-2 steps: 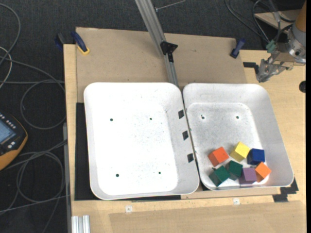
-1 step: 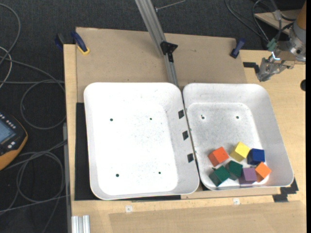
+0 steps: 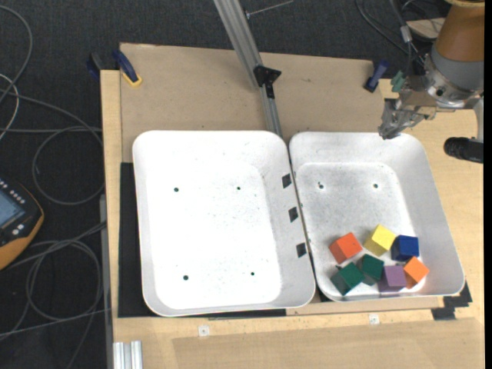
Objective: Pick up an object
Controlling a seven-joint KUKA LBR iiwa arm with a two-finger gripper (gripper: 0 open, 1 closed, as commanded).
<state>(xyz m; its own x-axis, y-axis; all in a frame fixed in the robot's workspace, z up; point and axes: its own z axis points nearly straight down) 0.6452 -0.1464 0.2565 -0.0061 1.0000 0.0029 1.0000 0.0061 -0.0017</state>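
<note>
The blocks (image 3: 377, 261) lie clustered in the near corner of the right bin (image 3: 419, 164), none lifted, so the pick looks not yet begun. The gripper (image 3: 392, 125) hangs over that bin's far rim, well apart from them; whether it is open I cannot tell. Beyond the bin stretch the wooden bench (image 3: 192, 83) and a dark floor (image 3: 46, 60) strewn with cables (image 3: 34, 141).

Robotics lab, wooden bench (image 3: 192, 91), floor cables (image 3: 46, 144)

A wooden bench (image 3: 192, 91) is crossed by a slanted metal rail (image 3: 244, 44). Blue clamps (image 3: 127, 66) are fixed at its far corners. Cables (image 3: 46, 167) lie on the floor.
</note>
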